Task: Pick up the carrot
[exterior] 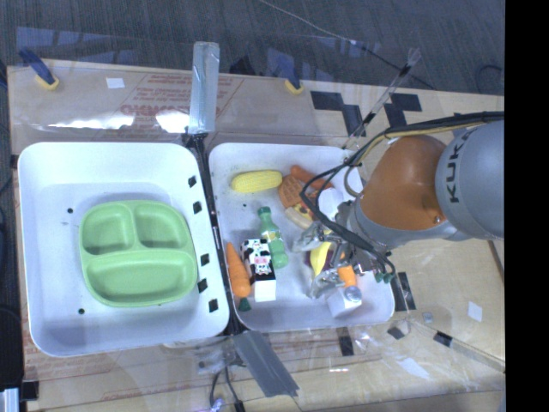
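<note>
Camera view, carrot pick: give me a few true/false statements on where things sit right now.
1. The carrot lies in the right bin, near its left wall. True.
2. The green divided plate sits in the right bin. False: it sits in the left bin.
3. The hand is right over the carrot. False: it is over the right part of the right bin, apart from the carrot, with the green bottle and the cow-print carton in between.
4. The corn cob lies at the far end of the right bin. True.
5. The carrot is between the hand's fingers. False: it lies on the bin floor, away from the hand.
</note>
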### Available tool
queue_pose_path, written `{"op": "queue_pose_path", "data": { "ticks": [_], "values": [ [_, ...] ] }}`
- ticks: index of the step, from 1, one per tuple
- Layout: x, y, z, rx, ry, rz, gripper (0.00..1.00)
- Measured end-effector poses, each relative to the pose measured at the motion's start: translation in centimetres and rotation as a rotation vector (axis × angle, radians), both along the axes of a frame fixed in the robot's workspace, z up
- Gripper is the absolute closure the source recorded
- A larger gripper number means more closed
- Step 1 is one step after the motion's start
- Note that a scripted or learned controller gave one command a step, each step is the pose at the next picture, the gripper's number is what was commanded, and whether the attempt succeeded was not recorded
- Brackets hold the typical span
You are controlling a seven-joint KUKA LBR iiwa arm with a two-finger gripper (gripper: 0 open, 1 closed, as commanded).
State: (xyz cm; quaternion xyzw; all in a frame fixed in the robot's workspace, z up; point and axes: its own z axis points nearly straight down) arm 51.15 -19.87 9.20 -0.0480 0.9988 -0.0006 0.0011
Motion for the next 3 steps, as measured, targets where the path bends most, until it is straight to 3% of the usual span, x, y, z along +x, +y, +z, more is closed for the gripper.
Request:
{"op": "queue_pose_path", "data": {
  "ticks": [1,2,3],
  "values": [
    [0.2,0.3,1.1,0.0,-0.002,0.012,1.0],
    [0.3,2.6,5.5,0.0,-0.003,0.079,1.0],
    [0.2,4.3,13.2,-0.002,-0.006,0.183,1.0]
  ]
}}
